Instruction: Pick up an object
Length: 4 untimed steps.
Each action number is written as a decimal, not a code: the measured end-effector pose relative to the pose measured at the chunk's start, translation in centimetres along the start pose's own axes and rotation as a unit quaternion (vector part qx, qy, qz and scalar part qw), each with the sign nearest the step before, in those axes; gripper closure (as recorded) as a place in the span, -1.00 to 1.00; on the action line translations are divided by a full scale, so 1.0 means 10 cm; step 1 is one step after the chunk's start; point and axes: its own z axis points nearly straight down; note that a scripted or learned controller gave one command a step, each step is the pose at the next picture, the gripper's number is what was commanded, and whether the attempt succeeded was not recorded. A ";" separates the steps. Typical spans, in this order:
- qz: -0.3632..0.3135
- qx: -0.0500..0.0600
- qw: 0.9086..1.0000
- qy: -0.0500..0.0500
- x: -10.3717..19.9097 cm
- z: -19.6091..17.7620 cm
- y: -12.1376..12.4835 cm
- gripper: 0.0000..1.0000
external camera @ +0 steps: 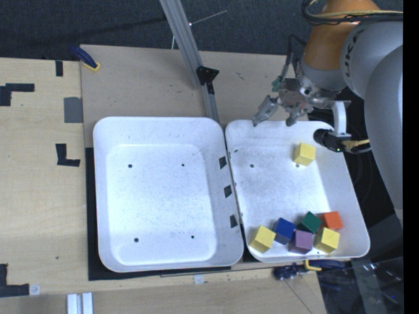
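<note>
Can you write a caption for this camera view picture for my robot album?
Robot gripper with open fingers above the right bin, near a lone yellow cube; more cubes crowd the front edge.

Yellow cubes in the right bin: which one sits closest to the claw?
The lone yellow cube near the bin's far end, just below the claw. The other two yellow cubes sit in the near-edge cluster.

Grey arm, orange band — metal two-finger hand

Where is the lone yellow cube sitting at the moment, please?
The lone yellow cube lies in the upper part of the right bin, apart from the cluster of cubes at its near edge, just below the gripper.
</note>
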 end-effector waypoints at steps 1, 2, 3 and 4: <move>0.000 0.001 1.000 0.000 -0.05 0.63 0.00 -1.00; 0.000 0.003 1.000 0.000 -0.06 1.07 -0.01 -1.00; 0.000 0.003 1.000 0.000 -0.05 0.96 -0.01 1.00; 0.000 -0.006 1.000 0.001 -0.02 0.35 -0.07 1.00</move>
